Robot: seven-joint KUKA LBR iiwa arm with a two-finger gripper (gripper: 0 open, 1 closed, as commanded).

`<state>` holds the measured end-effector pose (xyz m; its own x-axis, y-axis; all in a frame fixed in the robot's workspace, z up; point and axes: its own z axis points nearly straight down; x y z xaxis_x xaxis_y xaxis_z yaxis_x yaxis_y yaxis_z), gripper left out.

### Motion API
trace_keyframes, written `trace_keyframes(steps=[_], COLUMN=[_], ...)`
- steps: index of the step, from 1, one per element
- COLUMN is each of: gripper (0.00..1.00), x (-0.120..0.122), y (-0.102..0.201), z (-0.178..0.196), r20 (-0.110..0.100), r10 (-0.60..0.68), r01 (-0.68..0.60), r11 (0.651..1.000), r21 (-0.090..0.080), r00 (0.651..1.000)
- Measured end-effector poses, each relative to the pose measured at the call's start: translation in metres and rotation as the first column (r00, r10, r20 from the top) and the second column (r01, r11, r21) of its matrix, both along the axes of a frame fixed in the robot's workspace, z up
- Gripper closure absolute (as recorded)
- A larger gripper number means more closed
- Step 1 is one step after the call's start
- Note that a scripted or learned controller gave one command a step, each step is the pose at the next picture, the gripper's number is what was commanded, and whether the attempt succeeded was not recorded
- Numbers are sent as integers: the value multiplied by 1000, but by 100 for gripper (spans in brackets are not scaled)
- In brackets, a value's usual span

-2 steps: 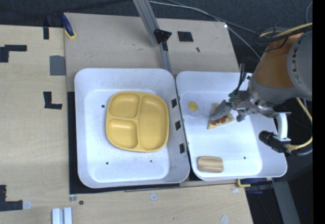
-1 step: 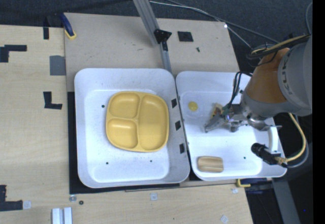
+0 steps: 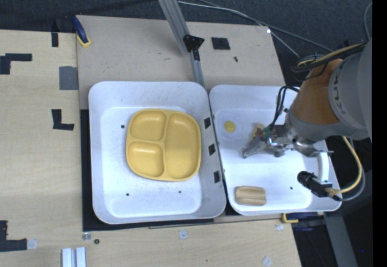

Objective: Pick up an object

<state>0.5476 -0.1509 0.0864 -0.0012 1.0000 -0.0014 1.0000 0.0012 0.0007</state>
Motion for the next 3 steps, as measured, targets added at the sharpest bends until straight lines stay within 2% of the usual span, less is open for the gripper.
trace_keyframes(steps=[1,3], gripper=[100,100], x=[2,9], y=[0,11], z=[13,123], r20=[7,4], r10=[0,1], r01=[0,-1], r11=[1000,1000], r21=[-1,0], r00=[1000,1000])
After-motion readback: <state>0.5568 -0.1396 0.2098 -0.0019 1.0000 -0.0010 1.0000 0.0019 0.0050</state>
